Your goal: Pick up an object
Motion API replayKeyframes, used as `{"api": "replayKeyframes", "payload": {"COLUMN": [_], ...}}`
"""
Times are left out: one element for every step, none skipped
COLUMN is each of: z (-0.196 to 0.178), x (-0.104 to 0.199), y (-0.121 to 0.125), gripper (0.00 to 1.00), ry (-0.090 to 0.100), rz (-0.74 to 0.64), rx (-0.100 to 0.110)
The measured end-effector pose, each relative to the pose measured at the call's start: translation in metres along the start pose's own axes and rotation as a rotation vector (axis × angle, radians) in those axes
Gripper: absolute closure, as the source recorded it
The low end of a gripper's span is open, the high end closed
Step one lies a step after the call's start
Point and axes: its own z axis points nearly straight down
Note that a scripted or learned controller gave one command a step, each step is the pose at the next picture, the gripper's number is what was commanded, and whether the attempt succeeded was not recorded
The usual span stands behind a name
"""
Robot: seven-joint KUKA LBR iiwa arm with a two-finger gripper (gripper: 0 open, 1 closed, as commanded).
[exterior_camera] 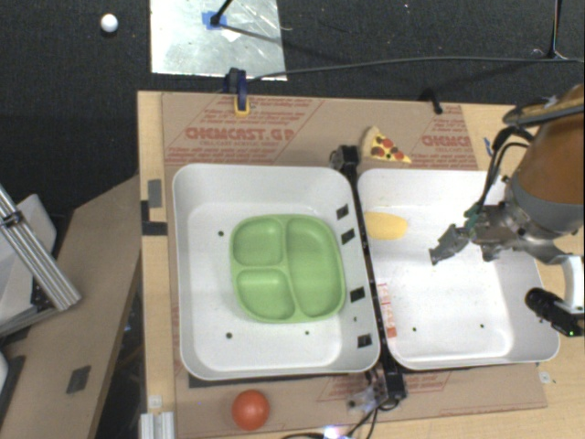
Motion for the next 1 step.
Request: {"api": "replayKeyframes", "payload": {"z": [-0.0062], "x": [0.0003], "y": [0.0024], "gripper": [0.0], "ry": [-0.002], "rz": [-0.003], "rx": [-0.013]}}
